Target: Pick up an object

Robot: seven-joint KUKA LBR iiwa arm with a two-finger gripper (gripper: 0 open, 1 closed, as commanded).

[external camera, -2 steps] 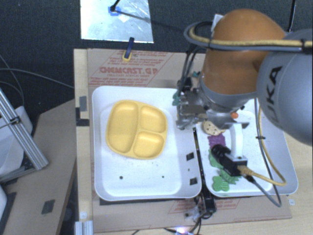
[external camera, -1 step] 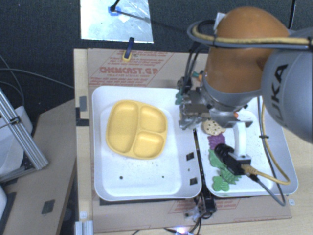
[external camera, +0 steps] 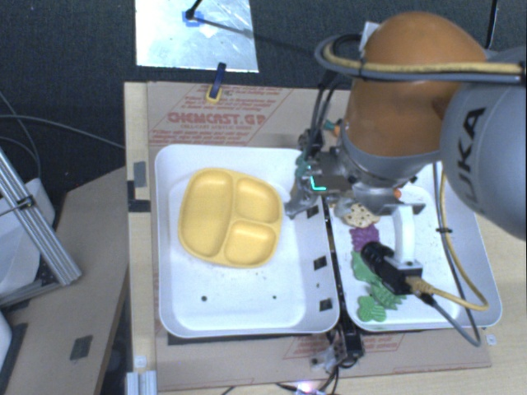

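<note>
Arm [external camera: 412,89] reaches in from the right, with the wrist over the far left part of the right bin [external camera: 473,299], beside the wall it shares with the left bin [external camera: 247,315]. The wrist hides the jaws from me, so I cannot tell whether they are released or clenched.

Candidate objects, right bin:
- speckled biscuit-like disc [external camera: 357,215], at the wrist's near edge
- purple piece [external camera: 363,238], just on the disc's near side
- green leafy pieces [external camera: 372,306], toward the near left corner

Left bin: yellow divided plate [external camera: 229,218], lying flat, left of the arm.

Both bins sit on a printed cardboard sheet [external camera: 222,118] on the tabletop [external camera: 95,220].
</note>
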